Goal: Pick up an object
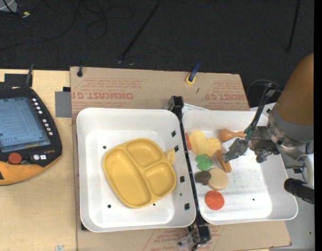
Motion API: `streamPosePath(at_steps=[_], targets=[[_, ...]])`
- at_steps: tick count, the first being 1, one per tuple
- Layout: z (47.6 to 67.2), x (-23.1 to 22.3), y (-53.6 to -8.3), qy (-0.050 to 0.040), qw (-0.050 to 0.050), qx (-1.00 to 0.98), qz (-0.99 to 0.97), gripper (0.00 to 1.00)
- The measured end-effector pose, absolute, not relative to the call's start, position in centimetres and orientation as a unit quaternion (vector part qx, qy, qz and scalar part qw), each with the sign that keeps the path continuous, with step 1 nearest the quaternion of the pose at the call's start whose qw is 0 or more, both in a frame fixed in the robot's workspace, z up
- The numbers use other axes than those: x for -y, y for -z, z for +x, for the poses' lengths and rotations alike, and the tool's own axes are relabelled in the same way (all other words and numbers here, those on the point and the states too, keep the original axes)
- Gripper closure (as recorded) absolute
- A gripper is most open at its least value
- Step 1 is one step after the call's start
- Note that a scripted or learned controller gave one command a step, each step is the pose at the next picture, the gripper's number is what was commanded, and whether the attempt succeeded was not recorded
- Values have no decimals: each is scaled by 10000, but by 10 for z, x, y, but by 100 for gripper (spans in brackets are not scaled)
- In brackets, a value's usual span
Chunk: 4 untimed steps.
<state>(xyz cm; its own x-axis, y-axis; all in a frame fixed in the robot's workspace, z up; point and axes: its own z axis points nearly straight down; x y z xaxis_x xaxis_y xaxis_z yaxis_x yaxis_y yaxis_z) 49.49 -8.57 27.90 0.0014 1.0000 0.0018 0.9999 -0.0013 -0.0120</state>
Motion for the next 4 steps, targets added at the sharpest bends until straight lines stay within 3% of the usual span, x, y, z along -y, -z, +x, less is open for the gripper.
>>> streamPosePath(at_steps=[1, 4], targets=[[496, 86, -283, -8, 14, 7072, -7070, 0], [496, 81, -110, -26, 42, 7072, -7070, 0]])
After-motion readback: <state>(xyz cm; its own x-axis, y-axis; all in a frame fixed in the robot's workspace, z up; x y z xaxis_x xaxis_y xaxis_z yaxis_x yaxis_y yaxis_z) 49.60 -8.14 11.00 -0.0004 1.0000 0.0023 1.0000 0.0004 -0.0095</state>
